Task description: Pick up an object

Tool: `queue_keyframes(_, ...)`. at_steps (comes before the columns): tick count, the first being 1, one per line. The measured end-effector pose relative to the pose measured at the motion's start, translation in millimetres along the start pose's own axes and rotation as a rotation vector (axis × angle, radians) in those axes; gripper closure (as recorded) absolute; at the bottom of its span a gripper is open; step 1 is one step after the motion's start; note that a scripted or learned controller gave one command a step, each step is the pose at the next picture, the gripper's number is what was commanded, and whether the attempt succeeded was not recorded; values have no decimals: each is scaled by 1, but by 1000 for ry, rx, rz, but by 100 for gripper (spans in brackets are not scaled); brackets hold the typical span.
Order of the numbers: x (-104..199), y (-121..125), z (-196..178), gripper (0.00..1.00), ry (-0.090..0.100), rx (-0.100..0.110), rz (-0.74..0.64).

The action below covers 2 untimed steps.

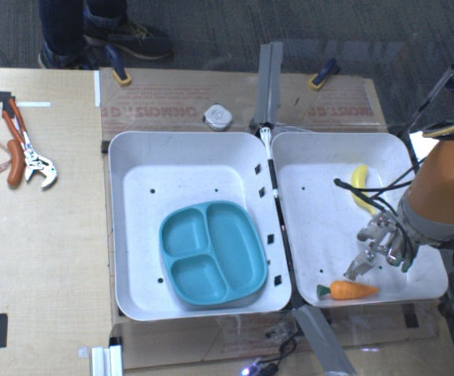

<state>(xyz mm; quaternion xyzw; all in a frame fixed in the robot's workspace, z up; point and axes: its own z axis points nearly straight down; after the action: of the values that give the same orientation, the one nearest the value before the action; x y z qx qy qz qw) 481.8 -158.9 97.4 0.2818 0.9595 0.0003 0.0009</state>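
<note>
Bench (38, 272), left edge: orange-handled pliers (19, 153). Left bin (132, 210): teal three-compartment plate (211, 253), flat near centre. Right bin (305, 210): toy carrot (348, 291) at near edge (green tip pointing left); yellow banana (360, 186) toward far side, partly behind cables. Gripper (360, 269) just above carrot, angled down-left. Fingers close together, nothing seen between them; contact with carrot cannot be told. Orange arm band (446, 182) at right.

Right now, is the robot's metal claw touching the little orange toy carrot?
Cannot tell. In the camera view the gripper hangs just above the orange toy carrot, with no plain gap or contact from this slanted angle.
</note>
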Motion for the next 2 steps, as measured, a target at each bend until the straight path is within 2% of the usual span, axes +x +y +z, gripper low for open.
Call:
queue_keyframes(1, 35, 55, 2, 0, -14, -5, -5)
queue_keyframes(2, -17, -31, -98, 0, -4, 0, -534)
